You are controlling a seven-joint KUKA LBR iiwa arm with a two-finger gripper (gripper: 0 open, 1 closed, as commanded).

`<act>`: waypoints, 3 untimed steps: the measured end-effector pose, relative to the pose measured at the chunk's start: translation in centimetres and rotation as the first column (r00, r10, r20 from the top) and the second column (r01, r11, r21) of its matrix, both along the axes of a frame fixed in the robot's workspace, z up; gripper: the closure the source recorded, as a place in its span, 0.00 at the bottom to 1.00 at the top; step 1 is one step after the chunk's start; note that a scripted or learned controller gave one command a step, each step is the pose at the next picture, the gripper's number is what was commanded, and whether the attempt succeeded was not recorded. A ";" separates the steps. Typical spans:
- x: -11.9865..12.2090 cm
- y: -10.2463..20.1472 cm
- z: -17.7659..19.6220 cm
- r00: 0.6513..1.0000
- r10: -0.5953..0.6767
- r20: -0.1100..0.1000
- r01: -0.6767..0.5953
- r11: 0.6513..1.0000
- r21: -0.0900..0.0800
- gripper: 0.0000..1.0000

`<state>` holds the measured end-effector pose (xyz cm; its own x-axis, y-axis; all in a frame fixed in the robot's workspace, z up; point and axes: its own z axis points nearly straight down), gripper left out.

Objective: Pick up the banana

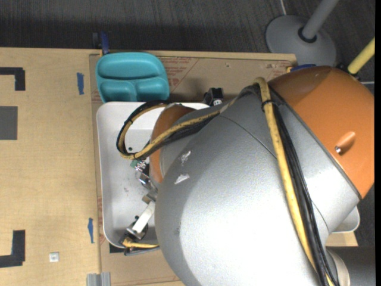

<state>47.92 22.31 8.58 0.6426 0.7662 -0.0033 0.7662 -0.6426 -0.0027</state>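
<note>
The end effector sits low in 1 white bin, mostly under the grey arm; we cannot tell its state. The tan worktop carries a teal tray at the bin's 12 o'clock, with dark floor beyond. The arm covers most of the bin, so we cannot tell where the banana lies.

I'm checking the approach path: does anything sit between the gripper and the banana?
Cannot tell. The arm covers most of the bin and hides what lies under it. The teal tray sits beyond the bin's far edge, out of the way.
</note>
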 end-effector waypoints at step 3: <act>-0.1 0.1 10.3 0.996 -0.092 0.002 0.092 0.996 0.000 1.00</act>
<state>47.87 22.45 18.92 0.7105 0.7037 -0.0020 0.7037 -0.7105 -0.0017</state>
